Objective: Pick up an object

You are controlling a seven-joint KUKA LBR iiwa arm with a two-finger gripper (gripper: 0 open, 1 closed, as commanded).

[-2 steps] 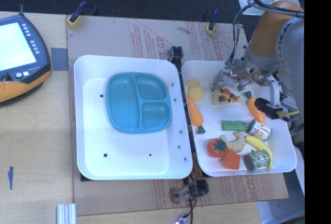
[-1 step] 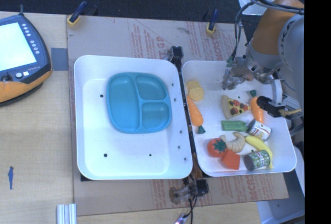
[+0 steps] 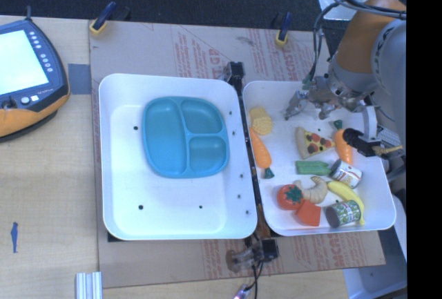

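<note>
The pincer hangs over the upper part of the right bin, fingers spread wide with nothing between them. Below it in that bin lie a pizza slice, a carrot, a banana and a can. The left bin holds a blue divided plate.
</note>
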